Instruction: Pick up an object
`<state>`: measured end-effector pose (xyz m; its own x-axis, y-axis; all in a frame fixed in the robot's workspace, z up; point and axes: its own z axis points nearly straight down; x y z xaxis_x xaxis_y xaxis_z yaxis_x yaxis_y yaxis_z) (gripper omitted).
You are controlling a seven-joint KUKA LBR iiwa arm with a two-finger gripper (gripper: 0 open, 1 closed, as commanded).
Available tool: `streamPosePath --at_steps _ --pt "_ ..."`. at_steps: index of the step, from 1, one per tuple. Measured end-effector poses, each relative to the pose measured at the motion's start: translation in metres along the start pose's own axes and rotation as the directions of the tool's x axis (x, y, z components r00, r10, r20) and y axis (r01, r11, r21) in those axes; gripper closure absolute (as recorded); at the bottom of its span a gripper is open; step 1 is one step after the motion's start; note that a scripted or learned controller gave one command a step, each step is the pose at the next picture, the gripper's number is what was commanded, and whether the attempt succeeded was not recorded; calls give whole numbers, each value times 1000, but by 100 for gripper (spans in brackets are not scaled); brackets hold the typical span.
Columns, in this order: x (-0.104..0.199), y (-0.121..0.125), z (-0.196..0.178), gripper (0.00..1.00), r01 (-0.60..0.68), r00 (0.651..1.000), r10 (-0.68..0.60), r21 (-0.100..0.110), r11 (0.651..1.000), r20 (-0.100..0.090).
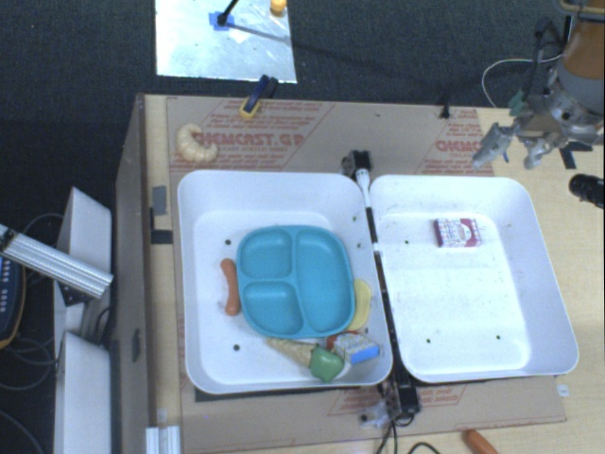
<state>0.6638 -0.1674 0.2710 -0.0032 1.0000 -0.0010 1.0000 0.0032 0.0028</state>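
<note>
Nearest you, toys are crowding the left bin (pixel 203 253) around a blue plate (pixel 293 282) while the gripper (pixel 518 148), jaws open and gripping nothing, is hovering at upper right, so picking is all remaining.

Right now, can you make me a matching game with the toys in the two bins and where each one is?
Things:
1. blue plate
2. hot dog
3. small red box
4. green toy

Places:
A. alone in the right bin
B. middle of the left bin
C. front edge of the left bin
D. just left of the plate

Pairs: 1-B, 2-D, 3-A, 4-C
</note>
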Motion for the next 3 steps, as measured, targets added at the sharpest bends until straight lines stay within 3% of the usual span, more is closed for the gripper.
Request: streamPosePath --at_steps 1,2,3 --pt "-11 -27 83 0 -2 1000 2 2 1000 0" --pt "-2 -26 138 0 1 1000 -1 2 1000 -1" --pt "-7 4 187 0 1 1000 -1 1 1000 0"
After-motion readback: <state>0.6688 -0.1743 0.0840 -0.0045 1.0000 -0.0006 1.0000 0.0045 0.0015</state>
